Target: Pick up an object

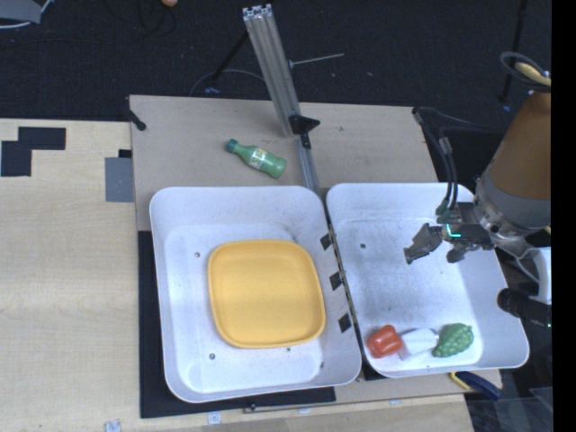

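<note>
**A:** Where was the gripper (438, 244) when you looked?

**B:** Over the right bin (378, 207), above its bare floor in the upper half. Its two fingers stood spread apart with nothing between them.

**A:** And what could it have taken?

**B:** Three small things lay huddled along the near edge of the right bin: a red pepper (385, 340), a white piece (418, 341) touching it, and a green bunch (454, 339) just beside that. I judged the green bunch the nearest candidate.

**A:** Which way did they lie from the fingers?

**B:** Toward the near wall of the right bin, well apart from the gripper. The green bunch sat almost straight toward the viewer from the fingertips; the pepper lay further toward the bin's left wall. The row ran parallel to the near wall, so a grasp across it looked the likelier fit.

**A:** Anything else about?

**B:** A yellow plate (266, 292) filled the bin left of the right bin, and a green bottle (256, 157) lay on its side on the board beyond that bin's far left corner.
</note>
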`<state>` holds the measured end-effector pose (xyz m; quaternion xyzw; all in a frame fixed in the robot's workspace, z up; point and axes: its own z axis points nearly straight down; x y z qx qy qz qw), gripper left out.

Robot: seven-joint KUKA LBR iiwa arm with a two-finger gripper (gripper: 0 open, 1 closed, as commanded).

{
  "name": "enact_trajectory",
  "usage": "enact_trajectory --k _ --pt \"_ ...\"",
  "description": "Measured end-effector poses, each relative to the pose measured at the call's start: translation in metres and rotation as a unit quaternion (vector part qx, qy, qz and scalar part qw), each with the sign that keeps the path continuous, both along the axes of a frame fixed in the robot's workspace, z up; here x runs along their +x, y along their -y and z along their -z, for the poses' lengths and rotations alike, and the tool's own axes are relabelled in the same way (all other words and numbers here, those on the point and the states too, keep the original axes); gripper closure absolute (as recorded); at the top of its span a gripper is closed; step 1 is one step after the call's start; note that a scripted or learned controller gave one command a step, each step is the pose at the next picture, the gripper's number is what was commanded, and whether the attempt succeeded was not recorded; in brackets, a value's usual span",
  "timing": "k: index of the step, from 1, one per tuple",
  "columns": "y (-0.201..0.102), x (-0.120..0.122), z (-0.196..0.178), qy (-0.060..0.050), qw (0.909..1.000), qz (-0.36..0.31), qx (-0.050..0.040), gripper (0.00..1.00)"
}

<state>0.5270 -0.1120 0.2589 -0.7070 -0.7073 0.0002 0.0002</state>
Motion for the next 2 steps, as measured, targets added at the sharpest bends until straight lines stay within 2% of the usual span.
enact_trajectory --k 1,2 --pt "0.000 0.000 0.000 0.000 1.0000 0.000 0.0000 0.00" --pt "-0.007 -0.002 0.045 -0.002 1.0000 -0.001 0.0002 0.00"
